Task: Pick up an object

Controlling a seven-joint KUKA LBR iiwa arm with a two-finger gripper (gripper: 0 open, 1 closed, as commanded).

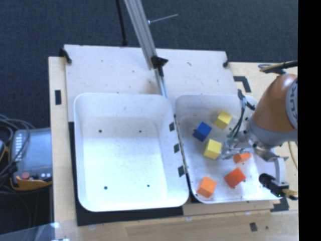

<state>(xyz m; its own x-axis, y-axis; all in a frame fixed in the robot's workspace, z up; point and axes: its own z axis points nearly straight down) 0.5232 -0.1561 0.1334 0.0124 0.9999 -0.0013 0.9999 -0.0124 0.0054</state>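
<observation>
The right bin (190,109) holds several small blocks. A blue cube (202,131) lies near its middle, with one yellow cube (223,119) behind it and another yellow cube (212,148) in front. An orange cube (206,186) sits at the front left, a red-orange cube (234,177) to its right, and a small orange block (243,157) by the gripper. My gripper (233,149) reaches down from the right, just left of that small orange block and right of the front yellow cube. Nothing is visibly held.
The left bin (80,134) stands beside the right one. A slanted metal pole (143,29) rises behind the bins. The arm's orange band (276,107) hangs over the right bin's right side. Cables and a grey box (30,157) lie at far left.
</observation>
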